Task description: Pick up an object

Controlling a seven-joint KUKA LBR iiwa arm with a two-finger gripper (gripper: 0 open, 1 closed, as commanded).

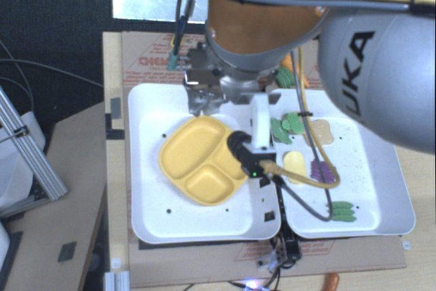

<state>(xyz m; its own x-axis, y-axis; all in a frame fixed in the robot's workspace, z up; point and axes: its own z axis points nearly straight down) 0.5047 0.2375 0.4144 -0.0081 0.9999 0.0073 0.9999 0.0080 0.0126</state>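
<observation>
Hovering my hand (204,102) low over the far edge of the left bin (146,215), just beyond the yellow divided tray (201,160); can't tell if it's released or clenched, wrist blocks it. Looks like the approach step, nothing lifted yet. Small items, green pieces (287,126) and a purple piece (325,172), lie in the right bin (381,208). Next I need a descent onto the tray rim, then a clamp

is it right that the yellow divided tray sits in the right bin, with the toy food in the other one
Not quite. The camera view shows the yellow divided tray in the left bin, not the right one. The toy food, such as the purple grapes and green beans, does lie in the other bin.
</observation>
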